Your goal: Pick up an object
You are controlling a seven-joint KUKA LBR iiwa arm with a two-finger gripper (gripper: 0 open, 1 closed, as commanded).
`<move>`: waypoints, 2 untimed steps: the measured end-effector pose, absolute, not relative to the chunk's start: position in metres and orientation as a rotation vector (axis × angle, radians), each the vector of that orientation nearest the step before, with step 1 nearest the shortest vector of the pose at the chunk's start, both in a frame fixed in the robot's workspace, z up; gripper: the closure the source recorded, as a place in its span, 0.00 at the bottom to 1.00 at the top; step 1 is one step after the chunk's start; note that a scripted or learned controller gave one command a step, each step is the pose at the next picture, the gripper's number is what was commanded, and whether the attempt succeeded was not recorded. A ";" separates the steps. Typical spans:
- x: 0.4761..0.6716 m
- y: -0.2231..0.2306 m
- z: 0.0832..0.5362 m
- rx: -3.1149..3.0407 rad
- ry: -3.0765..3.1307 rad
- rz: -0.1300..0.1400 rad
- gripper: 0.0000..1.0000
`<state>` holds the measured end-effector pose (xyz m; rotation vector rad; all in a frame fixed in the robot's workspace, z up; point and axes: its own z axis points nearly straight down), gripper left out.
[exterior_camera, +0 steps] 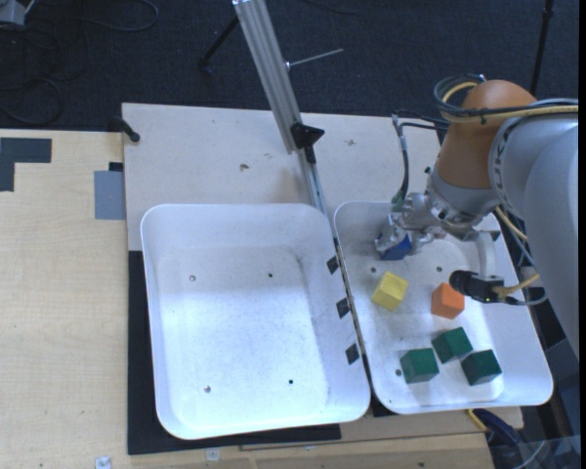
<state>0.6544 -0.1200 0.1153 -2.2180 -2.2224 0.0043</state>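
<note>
The gripper (398, 239) sits low over the back part of the right bin (527, 391), close to its rear left corner, with the grey arm (537, 174) and its orange band (474, 135) rising behind and to the right of it. A small blue block (397, 248) shows right at the gripper's tip, touching or just under it; whether the gripper is spread or pinched on that block cannot be told from this angle.

Just in front of the gripper, slightly toward the bins' shared edge, lies a yellow block (390, 289), tilted on the bin floor and apart from the blue one. To the right of the yellow block, in front of and to the right of the gripper, is an orange block (447, 301), beside a black piece on the arm's cabling. Farther forward, well apart from the gripper, three green blocks sit in a loose cluster near the front of the bin: one to the left (419, 364), one in the middle and a little farther back (453, 343), and one to the right (481, 365).

To the left of the gripper, across the divider, is the left bin (176, 399). Both bins rest on the pale surface (195, 154), and a slanted metal rail (270, 62) rises behind the gripper to its left.
</note>
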 end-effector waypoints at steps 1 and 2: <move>0.646 -0.015 0.194 -2.213 -2.230 -0.008 1.00; 0.648 0.043 0.190 -2.214 -2.224 -0.001 1.00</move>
